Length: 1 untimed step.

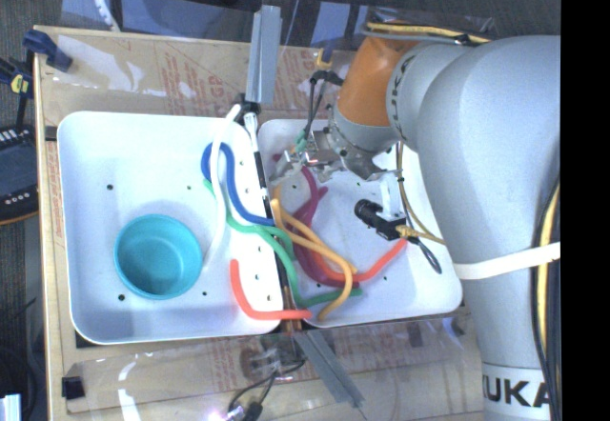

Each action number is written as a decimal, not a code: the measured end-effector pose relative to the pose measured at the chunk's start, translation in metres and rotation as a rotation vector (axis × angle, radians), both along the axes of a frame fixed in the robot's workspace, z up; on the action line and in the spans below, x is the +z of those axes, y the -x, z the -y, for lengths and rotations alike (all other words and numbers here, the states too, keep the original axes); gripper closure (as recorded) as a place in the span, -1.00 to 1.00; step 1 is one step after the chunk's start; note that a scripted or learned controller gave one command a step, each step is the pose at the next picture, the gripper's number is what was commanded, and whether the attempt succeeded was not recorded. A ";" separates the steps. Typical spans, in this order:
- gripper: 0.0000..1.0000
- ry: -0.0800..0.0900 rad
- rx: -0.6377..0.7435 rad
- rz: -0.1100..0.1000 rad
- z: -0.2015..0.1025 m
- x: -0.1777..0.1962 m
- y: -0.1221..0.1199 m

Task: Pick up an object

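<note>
Reaching in from the right, the arm [477, 162] places the gripper [303, 162] low over the upper left corner of the right bin [431, 288]. Whether the gripper is open or closed cannot be told from this angle. A maroon piece [308, 211] lies just beside and below the gripper, and contact cannot be confirmed. A bundle of cords is draped across the shared wall of both bins: blue cord [221, 183], green cord [250, 230], red-orange cord [248, 301], tan cord [307, 240]. A teal cup [158, 255] stands upright in the left bin [69, 210], well apart from the gripper.
</note>
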State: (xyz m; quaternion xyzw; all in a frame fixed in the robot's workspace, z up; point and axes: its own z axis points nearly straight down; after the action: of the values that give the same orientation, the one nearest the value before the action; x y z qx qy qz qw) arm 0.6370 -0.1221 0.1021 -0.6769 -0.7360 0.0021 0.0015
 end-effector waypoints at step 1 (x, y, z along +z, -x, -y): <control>1.00 0.000 0.003 0.000 0.000 0.010 -0.001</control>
State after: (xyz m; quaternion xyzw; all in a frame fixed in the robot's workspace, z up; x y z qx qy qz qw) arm 0.6376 -0.1216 0.1126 -0.6759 -0.7370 0.0023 0.0016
